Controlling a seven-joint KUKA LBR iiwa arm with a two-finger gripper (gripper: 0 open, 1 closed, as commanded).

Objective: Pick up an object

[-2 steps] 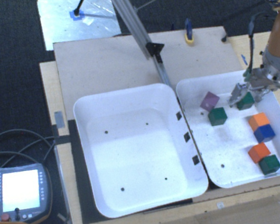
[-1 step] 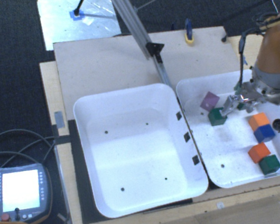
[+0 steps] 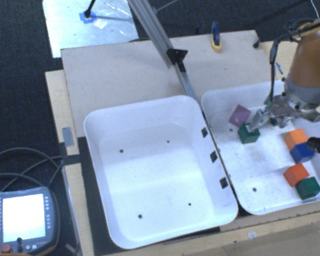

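The fingers point(image 3: 255, 121) hang low in the right bin point(image 3: 240, 202), closed in around a dark green block point(image 3: 248, 134) near that bin's far left part; whether they truly grip it cannot be told. A purple block point(image 3: 239, 114) lies just beside, toward the far edge. Near the right rim sit an orange block point(image 3: 295, 138) touching a blue block point(image 3: 301, 152), and toward the near right corner another orange block point(image 3: 295, 174) against a green block point(image 3: 308, 187). The bin's middle and near left stay open. The left bin point(image 3: 102, 165) offers wide white floor. The grey arm point(image 3: 315, 66) reaches in over the surface's right edge.
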